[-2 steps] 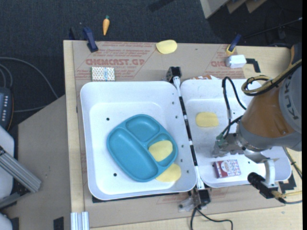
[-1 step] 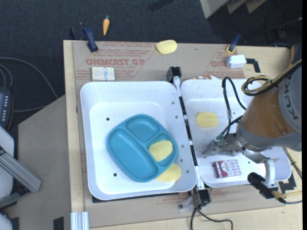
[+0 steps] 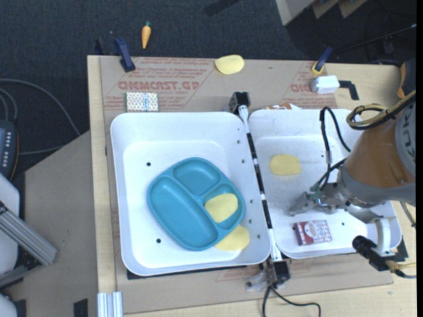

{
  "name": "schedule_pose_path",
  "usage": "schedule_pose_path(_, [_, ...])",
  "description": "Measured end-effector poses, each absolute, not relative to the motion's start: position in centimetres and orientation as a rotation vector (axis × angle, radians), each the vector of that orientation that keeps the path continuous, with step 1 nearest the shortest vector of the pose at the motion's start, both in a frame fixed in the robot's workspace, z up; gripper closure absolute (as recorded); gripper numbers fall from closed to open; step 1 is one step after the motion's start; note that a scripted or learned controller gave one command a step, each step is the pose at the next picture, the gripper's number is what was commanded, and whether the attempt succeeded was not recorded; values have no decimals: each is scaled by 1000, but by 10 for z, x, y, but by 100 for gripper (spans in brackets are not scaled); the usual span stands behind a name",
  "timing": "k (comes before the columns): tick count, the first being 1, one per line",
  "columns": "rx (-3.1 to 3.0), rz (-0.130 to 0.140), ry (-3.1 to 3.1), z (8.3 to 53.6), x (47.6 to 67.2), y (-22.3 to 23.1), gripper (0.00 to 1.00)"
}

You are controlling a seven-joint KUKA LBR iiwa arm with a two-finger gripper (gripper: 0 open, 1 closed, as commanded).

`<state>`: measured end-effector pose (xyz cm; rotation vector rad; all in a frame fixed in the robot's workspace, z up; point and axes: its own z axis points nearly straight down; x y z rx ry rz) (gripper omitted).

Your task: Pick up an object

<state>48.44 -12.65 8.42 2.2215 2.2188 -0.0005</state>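
Lying flat in the right bin (image 3: pixel 291 127), a small red-and-white packet (image 3: pixel 311 232) sits near the front wall, and a pale yellow disc (image 3: pixel 285 165) rests farther back toward the divider. The gripper (image 3: pixel 305 203) hangs low between the two, just behind the packet and in front of the disc, pointing toward the divider. Nothing can be seen between its metal fingers, and whether they are open or closed cannot be told from this angle. The arm (image 3: pixel 380 160), grey with an orange band, reaches in from the right, with black cable looped above it.

The left bin (image 3: pixel 125 137) holds a blue divided tray (image 3: pixel 178 207), set at an angle. One yellow piece (image 3: pixel 221 207) lies in the tray's smaller compartment; another yellow piece (image 3: pixel 232 240) lies on the bin floor touching the tray's front corner.

Both bins stand side by side on a table (image 3: pixel 99 243) covered in brown cardboard. Behind the bins on the cardboard are a small patterned packet (image 3: pixel 142 101), a yellow oval (image 3: pixel 229 64), a white block (image 3: pixel 326 84) and two blue clamps (image 3: pixel 123 53). A tiny toy carrot (image 3: pixel 146 35) lies on the dark carpet beyond the table.
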Motion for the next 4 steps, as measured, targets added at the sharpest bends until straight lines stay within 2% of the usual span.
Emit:
schedule_pose_path(1, [2220, 1, 2223, 99, 548, -96, 0])
schedule_pose_path(2, [2219, 0, 2222, 85, 620, -96, 0])
schedule_pose_path(4, [2221, -2, 2223, 85, 616, -108, 0])
